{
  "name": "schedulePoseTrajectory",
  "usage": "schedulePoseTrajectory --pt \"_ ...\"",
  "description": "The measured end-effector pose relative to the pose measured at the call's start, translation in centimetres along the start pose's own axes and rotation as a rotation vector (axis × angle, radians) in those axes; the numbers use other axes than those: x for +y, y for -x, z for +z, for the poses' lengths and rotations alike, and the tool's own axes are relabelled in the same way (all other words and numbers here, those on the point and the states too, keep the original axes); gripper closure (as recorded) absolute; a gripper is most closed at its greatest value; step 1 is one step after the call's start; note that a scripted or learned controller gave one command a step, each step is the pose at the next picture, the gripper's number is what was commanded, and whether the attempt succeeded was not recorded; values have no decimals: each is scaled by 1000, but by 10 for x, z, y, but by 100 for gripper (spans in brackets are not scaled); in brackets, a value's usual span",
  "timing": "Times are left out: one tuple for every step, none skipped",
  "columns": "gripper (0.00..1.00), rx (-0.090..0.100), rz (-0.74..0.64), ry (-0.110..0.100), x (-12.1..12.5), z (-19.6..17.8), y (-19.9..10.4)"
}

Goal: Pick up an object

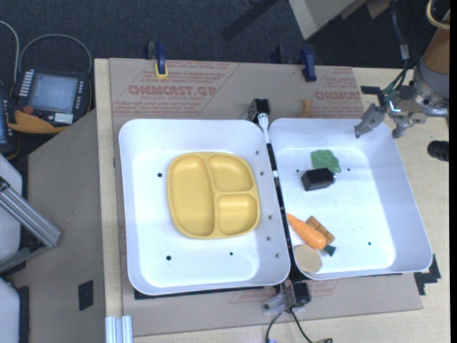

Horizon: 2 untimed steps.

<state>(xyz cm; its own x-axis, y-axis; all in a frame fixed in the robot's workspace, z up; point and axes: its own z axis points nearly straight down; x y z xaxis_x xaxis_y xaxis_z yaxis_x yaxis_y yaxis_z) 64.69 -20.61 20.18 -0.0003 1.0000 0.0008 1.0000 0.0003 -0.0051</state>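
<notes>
In the right bin [400, 213] lie the things that could be picked. A black block [318, 179] sits in the upper middle of the bin floor, tilted a little, and its top edge touches a green leafy piece [326, 159] just behind it. Near the bin's front left corner lies a carrot [308, 230], slanted, with its thick orange end against the left wall and its green tip pointing toward the bin's middle. A small brown piece [320, 229] rests against the carrot's upper side, and a pale round disc [308, 260] lies just in front of it, close to the front rim. The right half of this bin's floor is bare white, so the room for moving is widest there; the carrot group is crowded by the left wall and front rim.

The jaws [385, 120] hang over the bin's back right rim, well apart from every object, spread wide with nothing between them. The arm [435, 63] comes in from the upper right corner.

The left bin [136, 191] holds a yellow divided plate [213, 194] near its middle, clear of all four walls. The two bins meet along a shared inner edge. Both rest on the brown board of the counter [214, 84], with two blue clamps [161, 57] at its back edge. A handheld screen unit [51, 95] lies off to the left.
</notes>
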Motion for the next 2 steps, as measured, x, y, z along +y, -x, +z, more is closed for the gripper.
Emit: schedulePoseTrajectory --pt "0 0 -1 1 4 43 -2" --pt "0 0 -1 0 4 86 -3"
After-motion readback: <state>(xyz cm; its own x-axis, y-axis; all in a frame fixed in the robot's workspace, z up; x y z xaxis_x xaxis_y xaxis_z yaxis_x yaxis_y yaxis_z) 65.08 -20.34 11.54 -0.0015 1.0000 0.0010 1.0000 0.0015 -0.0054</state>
